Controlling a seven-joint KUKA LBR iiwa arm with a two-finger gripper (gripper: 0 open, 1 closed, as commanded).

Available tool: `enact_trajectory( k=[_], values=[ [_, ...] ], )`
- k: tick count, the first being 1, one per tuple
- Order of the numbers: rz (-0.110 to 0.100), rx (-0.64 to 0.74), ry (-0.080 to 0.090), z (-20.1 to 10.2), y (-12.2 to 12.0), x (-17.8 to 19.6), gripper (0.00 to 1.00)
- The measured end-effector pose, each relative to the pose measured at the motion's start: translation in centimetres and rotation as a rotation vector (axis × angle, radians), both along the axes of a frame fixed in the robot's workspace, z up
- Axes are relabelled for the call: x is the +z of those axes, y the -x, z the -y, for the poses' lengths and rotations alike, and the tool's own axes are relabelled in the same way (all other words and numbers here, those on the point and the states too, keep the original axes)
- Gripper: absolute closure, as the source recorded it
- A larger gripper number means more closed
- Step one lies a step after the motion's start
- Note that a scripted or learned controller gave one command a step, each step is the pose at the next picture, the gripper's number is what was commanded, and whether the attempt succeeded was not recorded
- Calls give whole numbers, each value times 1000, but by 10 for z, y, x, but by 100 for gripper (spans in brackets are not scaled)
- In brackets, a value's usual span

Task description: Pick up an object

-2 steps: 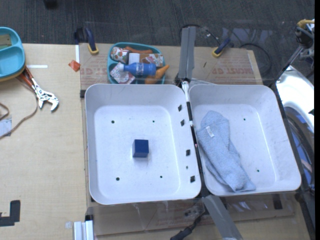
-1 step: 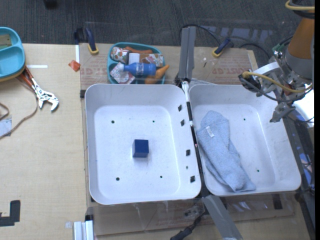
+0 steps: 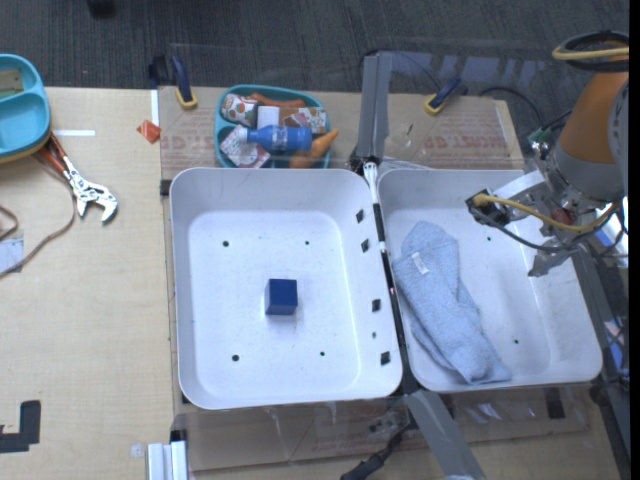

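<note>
The tool (image 3: 552, 258) hangs over the right bin (image 3: 560, 368) beside the towel (image 3: 445, 303); its opening is unclear. A blue cube (image 3: 282, 296) sits in the left bin (image 3: 200, 298).

Two shallow white bins were counted on the table, the left bin (image 3: 200, 368) and the right bin (image 3: 560, 363) set side by side. One blue cube (image 3: 282, 296) was seen in the left bin, and one grey-blue towel (image 3: 445, 303) in the right. Behind the bins, one small teal tub (image 3: 232, 103) was noted, filled with several mixed items too crowded to be counted. One wrench (image 3: 88, 193) was seen at the left of the table, and one teal tray (image 3: 20, 103) at its far left edge. Two clamps were counted at the back edge, a left clamp (image 3: 180, 80) and a right clamp (image 3: 440, 96).
</note>
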State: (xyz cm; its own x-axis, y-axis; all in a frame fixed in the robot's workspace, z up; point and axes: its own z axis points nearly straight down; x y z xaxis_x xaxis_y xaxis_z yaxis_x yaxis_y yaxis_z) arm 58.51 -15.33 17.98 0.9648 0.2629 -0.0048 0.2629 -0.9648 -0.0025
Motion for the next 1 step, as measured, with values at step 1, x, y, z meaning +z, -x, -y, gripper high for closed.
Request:
enact_trajectory(
  k=[1],
  values=[
    [2, -66, 2, 18, 19, 61, 0]
  ],
)
